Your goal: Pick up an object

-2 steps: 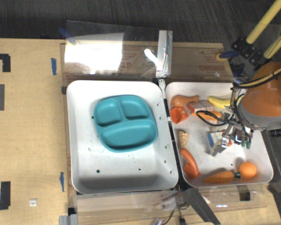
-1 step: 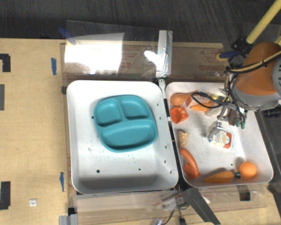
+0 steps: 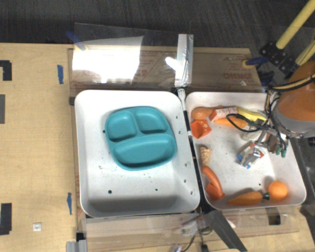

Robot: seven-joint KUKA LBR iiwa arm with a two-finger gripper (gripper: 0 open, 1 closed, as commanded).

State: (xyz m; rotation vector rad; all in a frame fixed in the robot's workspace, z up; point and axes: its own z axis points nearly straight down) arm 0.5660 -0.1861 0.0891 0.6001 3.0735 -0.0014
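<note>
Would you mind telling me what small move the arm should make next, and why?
Probably a short shift toward the orange ball at the right bin's near corner, then straight down. The gripper hangs over a bare patch mid-bin with nothing under it, and the ball sits close by, beside the carrot.

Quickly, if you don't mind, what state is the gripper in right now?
Gripper: low over the right bin; whether it is open, closed or holding anything cannot be told.
</note>
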